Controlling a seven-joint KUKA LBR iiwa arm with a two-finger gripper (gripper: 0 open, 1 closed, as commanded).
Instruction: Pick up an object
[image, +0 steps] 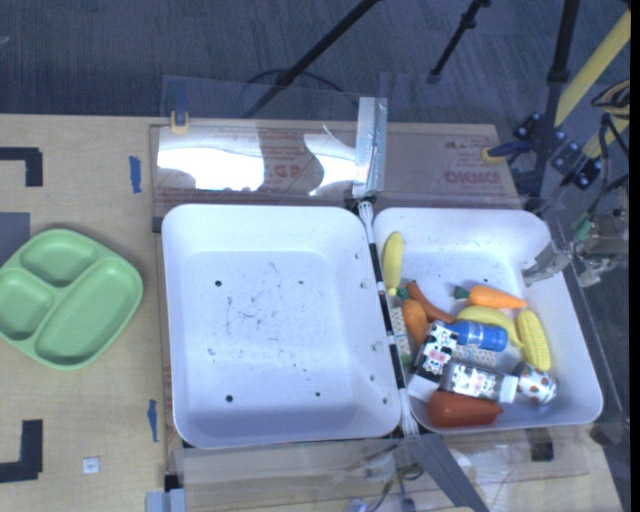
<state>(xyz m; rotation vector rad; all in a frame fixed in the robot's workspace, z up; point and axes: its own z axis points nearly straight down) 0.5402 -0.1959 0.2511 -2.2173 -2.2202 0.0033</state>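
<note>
The right bin (450, 235) holds a pile of toy food and small packs. A yellow banana (393, 260) lies along its left wall. An orange carrot (496, 297), a yellow corn cob (535, 340), a blue bottle (480, 336), a black-and-white carton (436, 351), a white patterned bottle (482, 383) and a red sausage (462, 408) crowd the near half. My gripper (550, 262) hangs at the bin's right rim, above and to the right of the carrot. Nothing shows in its grasp.
The left bin (270, 310) sits beside the right one, a raised divider (380, 300) between them. A green sectioned plate (65, 297) rests on the bench at far left. A clear panel (270, 150) stands behind the bins. Tripod legs and cables cross the background.
</note>
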